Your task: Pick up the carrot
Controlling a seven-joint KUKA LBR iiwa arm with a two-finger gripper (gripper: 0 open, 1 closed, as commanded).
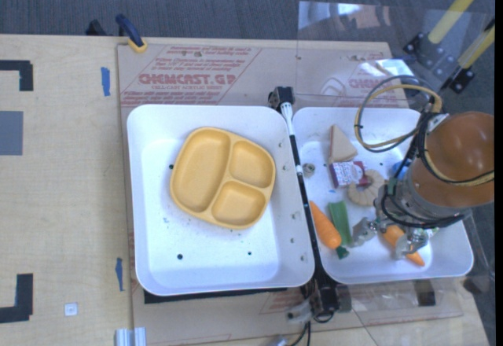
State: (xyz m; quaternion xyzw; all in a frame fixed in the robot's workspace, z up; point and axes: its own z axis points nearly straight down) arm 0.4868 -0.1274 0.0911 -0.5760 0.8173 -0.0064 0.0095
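Camera view from above has the arm (pixel 452 160) in over the right bin (pixel 452 262), orange band up top and cables looping off the wrist. Its gripper (pixel 393 236) hangs low near the bin's front right; whether the jaws are wide or narrow, I cannot tell from this angle. Now the carrot (pixel 324 226): it lies on the right bin's floor near the left wall, slanted, just beside a green piece (pixel 339 221), and apart from the gripper. Behind those sit a tan wedge (pixel 341 145), a small dark-red packet (pixel 346 173) and a pale round piece (pixel 363 193). Small orange bits (pixel 414 258) show right by the gripper. Over in the left bin (pixel 153 203), a yellow three-compartment plate (pixel 222 177) sits alone.
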